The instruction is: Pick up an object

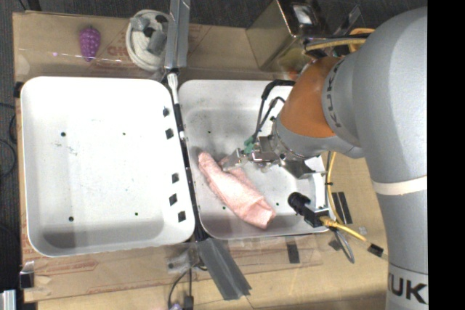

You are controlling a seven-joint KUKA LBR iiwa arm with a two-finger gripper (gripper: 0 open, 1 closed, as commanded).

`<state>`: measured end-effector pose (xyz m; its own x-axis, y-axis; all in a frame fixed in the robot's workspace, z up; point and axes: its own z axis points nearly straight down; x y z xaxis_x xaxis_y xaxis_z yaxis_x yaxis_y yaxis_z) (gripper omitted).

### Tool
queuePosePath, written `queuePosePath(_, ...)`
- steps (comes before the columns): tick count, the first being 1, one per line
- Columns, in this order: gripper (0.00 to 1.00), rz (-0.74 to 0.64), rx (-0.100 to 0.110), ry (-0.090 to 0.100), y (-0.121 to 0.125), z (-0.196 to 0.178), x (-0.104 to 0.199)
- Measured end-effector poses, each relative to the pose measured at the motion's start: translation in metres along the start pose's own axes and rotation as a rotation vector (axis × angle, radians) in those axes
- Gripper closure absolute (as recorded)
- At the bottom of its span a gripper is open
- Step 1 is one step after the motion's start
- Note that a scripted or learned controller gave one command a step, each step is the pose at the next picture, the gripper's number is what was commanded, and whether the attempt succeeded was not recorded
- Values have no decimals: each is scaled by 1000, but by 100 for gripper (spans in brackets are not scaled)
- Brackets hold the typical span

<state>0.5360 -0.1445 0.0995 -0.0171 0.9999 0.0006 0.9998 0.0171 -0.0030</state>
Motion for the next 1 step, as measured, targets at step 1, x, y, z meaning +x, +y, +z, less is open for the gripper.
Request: queuePosePath(1, 0, -76, 0, 1, 4, 8, 43)
